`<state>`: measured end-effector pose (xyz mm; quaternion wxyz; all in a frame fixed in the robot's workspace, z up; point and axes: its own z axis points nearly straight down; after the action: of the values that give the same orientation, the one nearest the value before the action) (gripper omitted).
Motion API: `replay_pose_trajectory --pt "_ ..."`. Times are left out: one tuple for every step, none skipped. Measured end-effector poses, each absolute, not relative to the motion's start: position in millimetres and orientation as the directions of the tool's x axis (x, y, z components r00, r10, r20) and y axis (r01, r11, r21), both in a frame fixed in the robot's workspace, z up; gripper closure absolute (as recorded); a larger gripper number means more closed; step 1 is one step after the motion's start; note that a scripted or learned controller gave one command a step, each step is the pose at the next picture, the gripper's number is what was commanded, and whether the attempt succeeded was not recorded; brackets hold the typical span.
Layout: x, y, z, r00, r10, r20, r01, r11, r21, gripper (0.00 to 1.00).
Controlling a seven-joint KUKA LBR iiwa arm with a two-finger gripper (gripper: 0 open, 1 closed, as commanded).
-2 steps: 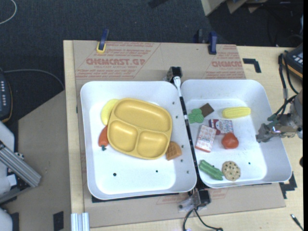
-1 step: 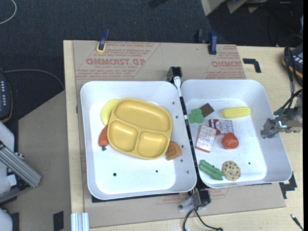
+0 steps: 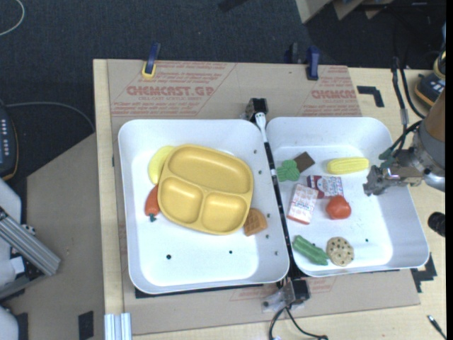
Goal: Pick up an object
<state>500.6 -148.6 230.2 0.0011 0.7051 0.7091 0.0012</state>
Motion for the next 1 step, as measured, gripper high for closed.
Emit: replay_pose_trajectory --pt "523.1 -90.9 221.8 -0.007 1.000 0.001 1.000 0.007 0.003 1.00"
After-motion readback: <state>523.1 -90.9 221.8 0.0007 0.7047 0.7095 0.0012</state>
